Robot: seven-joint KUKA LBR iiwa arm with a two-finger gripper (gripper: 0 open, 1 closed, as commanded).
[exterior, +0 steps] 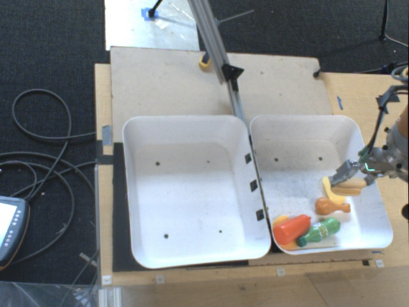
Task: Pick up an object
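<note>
— Gripper (350, 171) first: we see it low in the right bin (300, 133), by the right wall, its grey fingers spread partway around the far end of a yellow banana (330, 191). We cannot tell whether they actually press on it; a tan, bun-like piece (348, 187) lies right there and blurs the contact.

— And the arm?

— Mostly cut off by the right edge; we make out cables and a patch of orange.

— What else do we have in that bin?

— Near the banana, an orange drumstick-shaped toy (331, 205). Nearer still, in the near left corner, a red pepper-like toy (293, 228) touching a green bottle (319, 231). Something yellow-orange peeks from under the red one; we cannot name it.

— The left bin (185, 139)?

— White floor, a few dark dots.
</note>
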